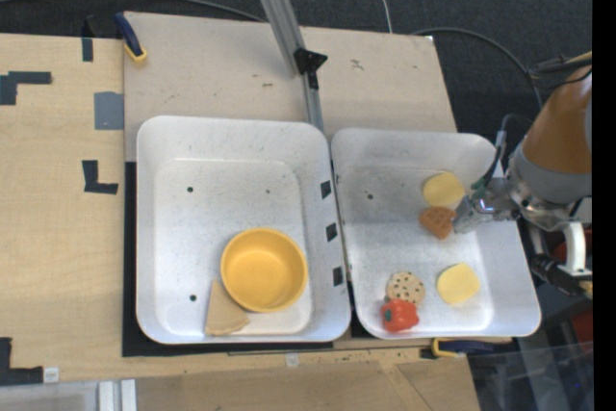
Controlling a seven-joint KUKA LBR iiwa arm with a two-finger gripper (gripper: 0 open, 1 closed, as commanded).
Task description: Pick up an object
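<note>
Two shallow white bins sit side by side on the bench. The left bin holds two things: one yellow bowl, upright near its front edge, and one tan triangular piece that lies flat just in front of and left of the bowl, partly tucked under the bowl's rim.

The right bin holds five small things. One pale yellow round piece lies toward the right side of the bin, about midway back. One brown waffle-like piece sits just in front of it, touching or almost touching it. Nearer the front edge lie one speckled cookie, one second yellow round piece to the right of the cookie and apart from it, and one red piece with a green top right in front of the cookie, against the front wall. So there are two yellow rounds, and one each of the brown piece, the cookie and the red piece.

The arm comes in from the right, its orange band above the bin's right wall. The gripper is low over the right bin, just to the right of the brown waffle-like piece and the rear yellow round. Whether its tips are spread or pressed together I cannot tell, and nothing can be seen between them
</note>
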